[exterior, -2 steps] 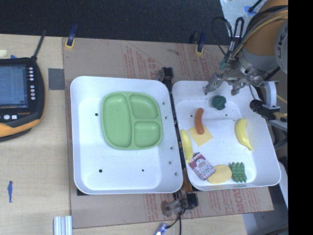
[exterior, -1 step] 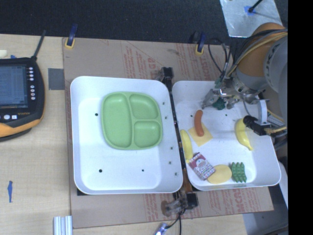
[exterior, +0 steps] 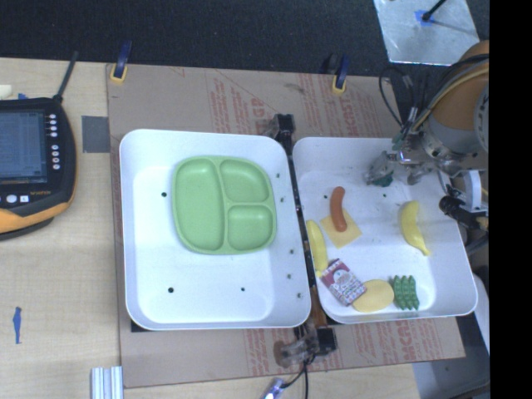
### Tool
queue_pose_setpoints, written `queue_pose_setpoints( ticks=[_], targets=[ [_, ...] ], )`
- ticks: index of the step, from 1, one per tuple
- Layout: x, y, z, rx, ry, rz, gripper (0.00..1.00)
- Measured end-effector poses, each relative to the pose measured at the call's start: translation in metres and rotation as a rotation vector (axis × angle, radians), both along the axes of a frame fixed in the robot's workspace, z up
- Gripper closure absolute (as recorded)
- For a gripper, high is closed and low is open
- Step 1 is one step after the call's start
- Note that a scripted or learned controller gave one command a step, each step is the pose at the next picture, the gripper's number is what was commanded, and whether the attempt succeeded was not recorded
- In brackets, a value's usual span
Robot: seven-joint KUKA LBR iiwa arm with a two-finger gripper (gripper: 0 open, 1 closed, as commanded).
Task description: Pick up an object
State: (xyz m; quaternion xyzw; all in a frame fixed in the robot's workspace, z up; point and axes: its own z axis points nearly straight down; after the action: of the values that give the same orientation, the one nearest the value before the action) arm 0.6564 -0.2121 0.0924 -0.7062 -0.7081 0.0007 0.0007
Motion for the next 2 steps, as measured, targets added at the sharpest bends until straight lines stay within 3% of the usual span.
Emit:
queue_pose_setpoints(
  ticks=[1, 2],
  targets=[
    [0.0, 0.023, 0.0, 0.0, 0.003, 0.002, 0.0],
    [0.0, 0.0, 0.0, -0.001, -0.001, 0.0, 0.0]
  ],
)
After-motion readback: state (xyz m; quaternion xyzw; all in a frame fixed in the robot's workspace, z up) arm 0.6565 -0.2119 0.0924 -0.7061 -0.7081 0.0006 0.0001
